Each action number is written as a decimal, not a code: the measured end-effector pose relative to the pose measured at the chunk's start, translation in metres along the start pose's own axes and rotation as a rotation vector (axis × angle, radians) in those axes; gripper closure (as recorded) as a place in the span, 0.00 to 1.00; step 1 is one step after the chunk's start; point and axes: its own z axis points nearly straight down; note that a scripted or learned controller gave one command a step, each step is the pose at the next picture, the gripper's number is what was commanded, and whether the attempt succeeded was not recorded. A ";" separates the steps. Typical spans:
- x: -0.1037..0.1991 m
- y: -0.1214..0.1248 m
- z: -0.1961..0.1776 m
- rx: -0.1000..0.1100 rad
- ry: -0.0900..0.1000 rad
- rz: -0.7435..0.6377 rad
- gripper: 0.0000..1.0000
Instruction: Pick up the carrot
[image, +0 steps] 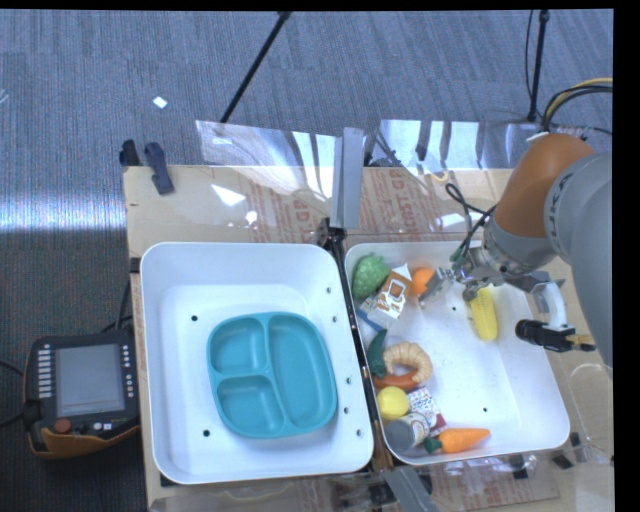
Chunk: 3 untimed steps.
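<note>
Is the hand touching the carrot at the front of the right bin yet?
Apart. The camera view shows the hand near the bin's back, with bare white bin floor between it and the carrot.

Bright, soft-focus frame; glare streaks the clear panels (300, 160) behind the bins.

The arm (560, 205) is cut off by the right edge of the picture, so its base is not seen. The state of the jaws is obscured by the wrist and by small scale; it cannot be told. A red item (396, 381) is partly covered by the pretzel-shaped toy (410, 360). The leaf end of the carrot (458, 439) is tucked against a small carton (424, 406), whose print is too small to be read. The near rim of the tabletop (240, 492) is cut off at the bottom edge. The pendant (82, 388) screen is too blurred to be read.
</note>
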 end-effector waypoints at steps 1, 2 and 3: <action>0.028 0.000 0.002 0.002 -0.011 0.443 0.00; 0.031 0.001 -0.006 0.009 -0.011 0.434 1.00; 0.042 -0.058 0.003 0.005 -0.010 0.067 1.00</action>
